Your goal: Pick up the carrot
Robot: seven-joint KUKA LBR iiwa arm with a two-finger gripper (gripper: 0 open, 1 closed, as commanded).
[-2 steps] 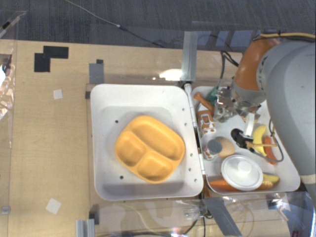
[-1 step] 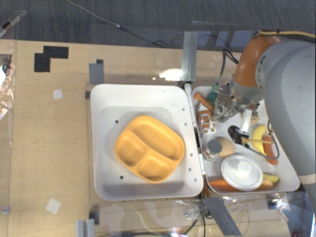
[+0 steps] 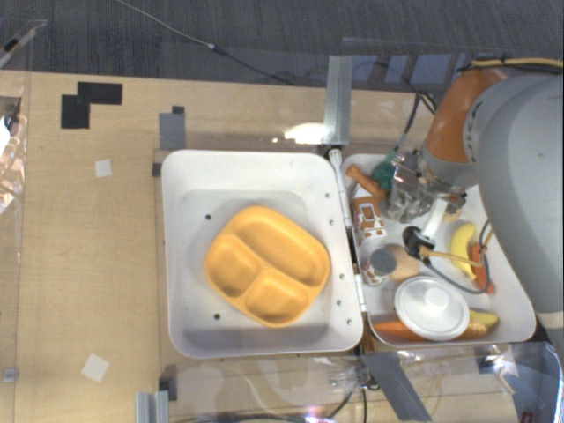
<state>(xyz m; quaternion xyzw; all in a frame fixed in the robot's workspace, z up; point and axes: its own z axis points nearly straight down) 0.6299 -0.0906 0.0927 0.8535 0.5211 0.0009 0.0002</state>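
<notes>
Reaching in from the right, the grey arm with its orange band [image 3: 454, 113] is hanging over the far part of the right bin [image 3: 520, 311], and its jaws [image 3: 407, 199] are sitting low among the clutter there; whether they are apart or together cannot be told, since the metal parts are blurring into one another. The carrot [image 3: 364, 184] is lying at the far left corner of the right bin, slanting from far left toward near right, its green top pointing toward the jaws, which are just beside it; whether they are touching it cannot be told. A second orange piece [image 3: 398, 330] is lying along the near wall of that bin, partly tucked under a white bowl [image 3: 431, 307] that is sitting in the near part. A yellow banana [image 3: 460, 243] is lying near the right wall, with a small reddish thing [image 3: 479, 267] just beside it, and another yellow piece [image 3: 480, 322] is peeking out at the near right of the bowl. A small grey can [image 3: 382, 263] is standing just left of the bowl, near the dividing wall. In the left bin [image 3: 181, 236], a yellow divided tray [image 3: 267, 263] is lying about in the middle, turned at a slant. Both bins are resting side by side on the wooden counter [image 3: 88, 263].
</notes>
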